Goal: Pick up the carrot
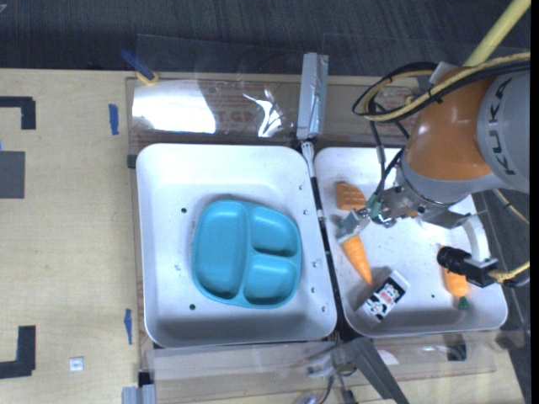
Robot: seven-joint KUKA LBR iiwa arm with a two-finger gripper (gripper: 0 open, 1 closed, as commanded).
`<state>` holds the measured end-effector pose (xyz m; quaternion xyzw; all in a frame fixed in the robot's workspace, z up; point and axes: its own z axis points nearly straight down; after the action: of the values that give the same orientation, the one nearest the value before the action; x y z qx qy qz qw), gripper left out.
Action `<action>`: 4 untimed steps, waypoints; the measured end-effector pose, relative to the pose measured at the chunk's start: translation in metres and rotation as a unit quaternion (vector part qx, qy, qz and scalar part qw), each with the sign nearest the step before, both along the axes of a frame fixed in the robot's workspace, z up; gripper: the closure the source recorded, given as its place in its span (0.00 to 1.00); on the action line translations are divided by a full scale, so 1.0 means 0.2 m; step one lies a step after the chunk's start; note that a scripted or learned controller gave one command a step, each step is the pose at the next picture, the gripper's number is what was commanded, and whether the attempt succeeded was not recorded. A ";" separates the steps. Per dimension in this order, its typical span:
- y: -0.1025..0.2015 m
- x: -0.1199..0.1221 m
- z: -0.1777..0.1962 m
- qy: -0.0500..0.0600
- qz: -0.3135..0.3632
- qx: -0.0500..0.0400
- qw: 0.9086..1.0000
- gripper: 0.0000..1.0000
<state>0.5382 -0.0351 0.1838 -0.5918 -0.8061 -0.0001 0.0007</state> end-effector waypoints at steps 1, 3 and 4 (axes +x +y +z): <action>0.00 -0.07 0.00 0.000 0.059 0.000 0.998 0.00; -0.33 -0.09 -0.48 -0.004 0.052 -0.001 0.999 0.00; -0.33 -0.08 -0.43 -0.008 0.050 -0.001 0.999 1.00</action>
<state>0.5232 -0.1021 0.0983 -0.5504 -0.8349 -0.0036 -0.0060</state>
